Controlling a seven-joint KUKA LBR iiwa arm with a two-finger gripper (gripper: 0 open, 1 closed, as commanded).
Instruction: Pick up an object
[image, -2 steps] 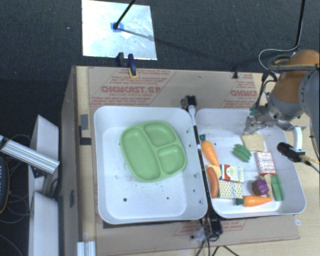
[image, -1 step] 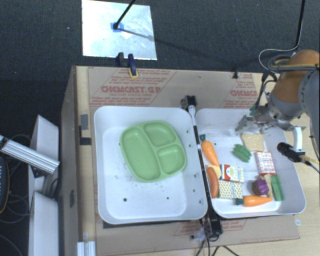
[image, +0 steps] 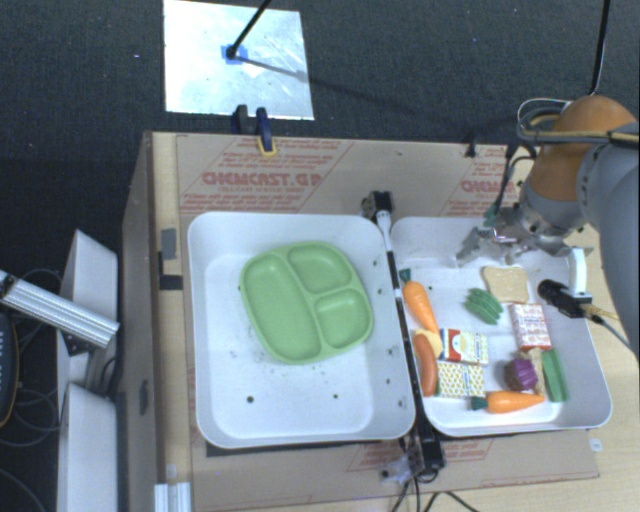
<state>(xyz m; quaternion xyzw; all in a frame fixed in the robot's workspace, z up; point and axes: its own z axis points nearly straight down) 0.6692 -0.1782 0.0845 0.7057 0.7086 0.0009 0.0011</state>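
Note:
The right bin (image: 590, 400) holds several toy foods. Among them are a carrot (image: 420, 305), a slice of bread (image: 505, 283), a green bean pod (image: 484, 305), a purple onion (image: 520, 374) and a second carrot (image: 513, 402). There are also small printed boxes (image: 463, 346). My gripper (image: 490, 245) hangs over the far part of that bin, just beyond the bread. Its metal fingers (image: 468, 250) are spread open with nothing between them.
The left bin (image: 215, 400) carries a green divided plate (image: 305, 300). A ridge (image: 395, 310) separates the two bins. A green cucumber (image: 553, 372) and a red snack pack (image: 530, 327) lie near the right bin's right wall. The arm (image: 575, 160) rises at the upper right.

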